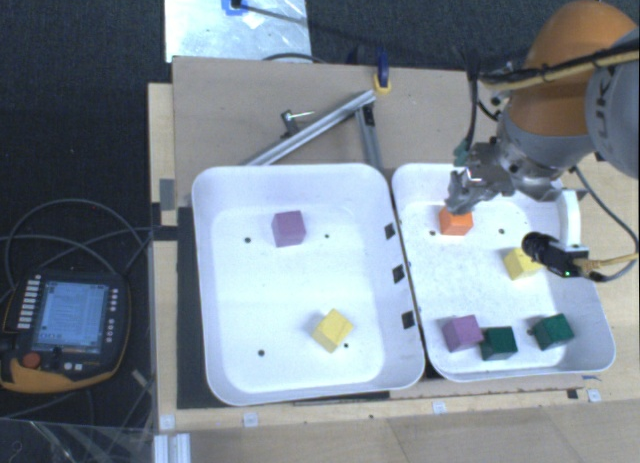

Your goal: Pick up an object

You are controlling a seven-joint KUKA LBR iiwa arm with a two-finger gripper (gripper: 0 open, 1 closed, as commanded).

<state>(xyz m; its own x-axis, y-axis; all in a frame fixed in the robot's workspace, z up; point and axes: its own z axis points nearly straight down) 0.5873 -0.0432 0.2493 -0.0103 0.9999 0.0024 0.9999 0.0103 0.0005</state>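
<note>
My gripper (463, 197) hangs over the back left part of the right bin (590, 356). An orange block (456, 222) lies directly beneath and just in front of it, partly covered by the gripper's tip. Whether the gripper touches the block is unclear. Further right in the same bin lies a yellow block (517, 265). Along that bin's front stand a purple block (462, 332), a dark green block (498, 342) and a green block (551, 331). The left bin (215, 351) holds a purple cube (288, 228) and a yellow cube (332, 330).
A metal bar (310, 127) lies slanted on the board behind the left bin. A teach pendant (65, 326) with cables sits on the floor at the left. A shiny sheet (235, 6) lies beyond the bench at the top.
</note>
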